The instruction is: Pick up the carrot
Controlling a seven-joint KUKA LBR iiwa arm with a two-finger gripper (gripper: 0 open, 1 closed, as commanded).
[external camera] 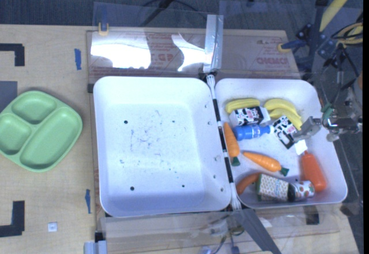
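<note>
Hovering at the right bin's (331, 192) right edge, my end effector (312, 124) may be unclenched, I cannot tell, while one carrot (263, 161) lies mid-bin nearer the camera, another (232, 142) along the left wall, bananas (282, 108) beyond.

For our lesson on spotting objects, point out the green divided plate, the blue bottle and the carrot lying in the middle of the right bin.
Green divided plate (38, 130), camera view, on its long compartment.
Blue bottle (249, 131), camera view, on its body.
Carrot (263, 161), camera view, on its orange middle.
</note>
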